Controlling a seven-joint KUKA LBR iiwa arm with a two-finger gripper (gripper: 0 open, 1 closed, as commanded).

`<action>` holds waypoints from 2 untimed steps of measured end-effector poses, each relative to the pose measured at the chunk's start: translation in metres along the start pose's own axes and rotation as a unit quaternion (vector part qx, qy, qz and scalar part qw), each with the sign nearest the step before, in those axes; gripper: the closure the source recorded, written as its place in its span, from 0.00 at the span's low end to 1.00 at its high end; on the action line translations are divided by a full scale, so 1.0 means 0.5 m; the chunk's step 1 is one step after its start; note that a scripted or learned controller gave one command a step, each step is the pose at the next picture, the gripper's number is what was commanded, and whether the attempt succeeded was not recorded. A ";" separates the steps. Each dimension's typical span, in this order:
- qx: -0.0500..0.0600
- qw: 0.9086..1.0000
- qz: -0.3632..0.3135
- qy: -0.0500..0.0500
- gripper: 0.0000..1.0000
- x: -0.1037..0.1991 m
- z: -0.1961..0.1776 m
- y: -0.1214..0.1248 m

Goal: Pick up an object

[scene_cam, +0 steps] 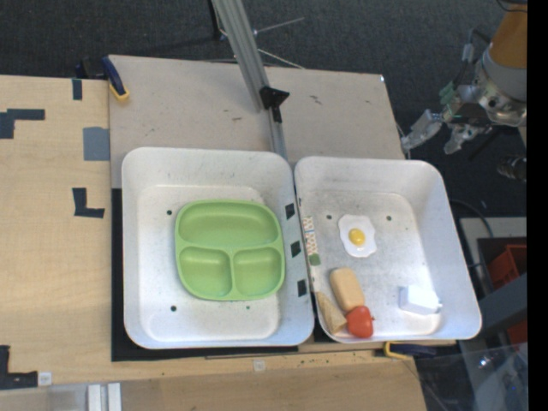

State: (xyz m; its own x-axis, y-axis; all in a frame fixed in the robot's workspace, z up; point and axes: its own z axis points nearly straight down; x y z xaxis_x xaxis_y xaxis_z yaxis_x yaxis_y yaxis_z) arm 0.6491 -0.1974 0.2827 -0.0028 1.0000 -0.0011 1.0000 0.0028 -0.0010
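Observation:
The right bin holds a fried egg, a tan bread piece, a red tomato at its near edge and a small white block near the right wall. My gripper hangs off the bin's far right corner, above the dark floor beside the bench. Its two fingers stand spread apart with nothing between them. The arm's orange band rises at the top right.
The left bin holds a green divided plate. A grey metal post slants down to the bins' shared far edge. A blue and yellow clamp sits at the bench's far left corner.

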 end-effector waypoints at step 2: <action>0.002 1.000 0.000 0.000 0.00 0.009 0.088 -0.006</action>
State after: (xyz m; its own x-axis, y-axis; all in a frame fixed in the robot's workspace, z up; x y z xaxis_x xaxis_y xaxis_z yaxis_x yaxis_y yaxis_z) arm 0.6462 -0.1928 0.2386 -0.0026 1.0000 -0.0005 1.0000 0.0026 -0.0051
